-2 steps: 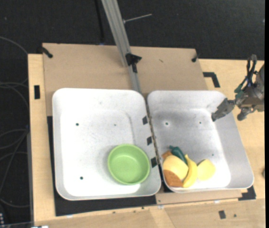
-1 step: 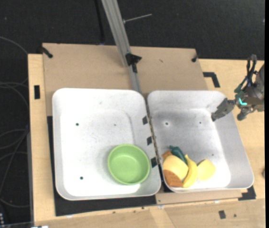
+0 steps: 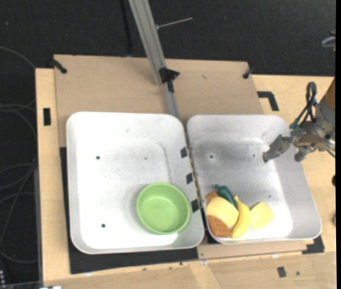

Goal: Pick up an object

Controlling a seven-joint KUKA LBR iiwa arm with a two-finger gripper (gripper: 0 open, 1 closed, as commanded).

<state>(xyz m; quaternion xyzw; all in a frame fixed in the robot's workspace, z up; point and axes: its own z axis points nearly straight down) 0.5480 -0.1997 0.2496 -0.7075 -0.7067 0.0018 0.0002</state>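
Hand [image 3: 286, 149] poised at right bin [image 3: 291, 179] far edge, spread wide, nothing held; food pile [image 3: 237, 214] heaped near corner, reachable.

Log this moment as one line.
gripper: over right bin, holding nothing | green bowl: left bin | yellow pile: untouched

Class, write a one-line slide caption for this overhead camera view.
Tool above the right bin, apart from its toy food pile; green bowl in the left bin.
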